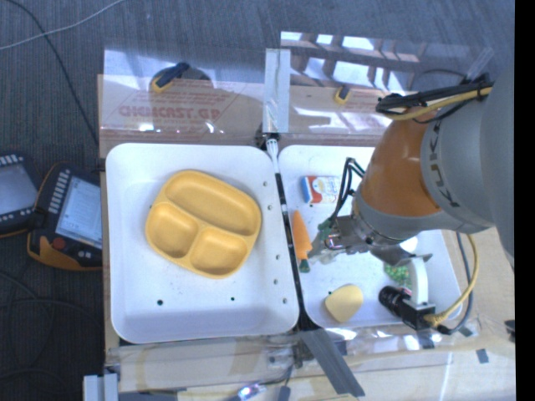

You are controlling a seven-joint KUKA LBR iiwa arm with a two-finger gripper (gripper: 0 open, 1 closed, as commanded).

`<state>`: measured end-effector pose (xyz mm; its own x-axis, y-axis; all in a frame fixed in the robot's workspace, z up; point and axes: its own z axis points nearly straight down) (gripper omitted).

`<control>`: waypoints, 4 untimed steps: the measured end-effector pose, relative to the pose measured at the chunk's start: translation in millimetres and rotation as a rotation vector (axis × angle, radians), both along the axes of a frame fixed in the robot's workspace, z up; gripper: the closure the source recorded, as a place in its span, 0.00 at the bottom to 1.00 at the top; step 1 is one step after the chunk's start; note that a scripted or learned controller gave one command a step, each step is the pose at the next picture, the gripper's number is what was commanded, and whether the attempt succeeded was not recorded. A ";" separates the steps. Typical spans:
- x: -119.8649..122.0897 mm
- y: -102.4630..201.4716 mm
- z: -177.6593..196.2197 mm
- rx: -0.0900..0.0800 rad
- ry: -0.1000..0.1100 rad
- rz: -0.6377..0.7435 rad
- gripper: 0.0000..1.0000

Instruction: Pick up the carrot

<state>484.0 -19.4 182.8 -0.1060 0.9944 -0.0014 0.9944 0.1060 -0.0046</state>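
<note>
The grey arm (pixel 468 165) with its orange band reaches in from the right, end effector (pixel 334 242) lowered.

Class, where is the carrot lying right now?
The carrot lies in the right bin, against its left wall beside the divider, just left of the gripper.

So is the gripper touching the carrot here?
Cannot tell. In the camera view the gripper sits just right of the carrot by the right bin's left wall; no clear gap or contact.

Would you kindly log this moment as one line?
carrot: right bin, against left wall, not held | tool: low beside carrot | yellow tray: left bin
</note>
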 end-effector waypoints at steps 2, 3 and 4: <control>3.9 -30.8 100.7 -0.001 -0.004 0.219 1.00; 0.1 -48.0 8.9 0.000 0.000 0.059 1.00; -0.7 -75.7 18.7 0.002 -0.002 0.420 1.00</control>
<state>483.4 -95.2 201.5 -0.5019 0.8649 -0.0002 0.8649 0.5019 -0.0024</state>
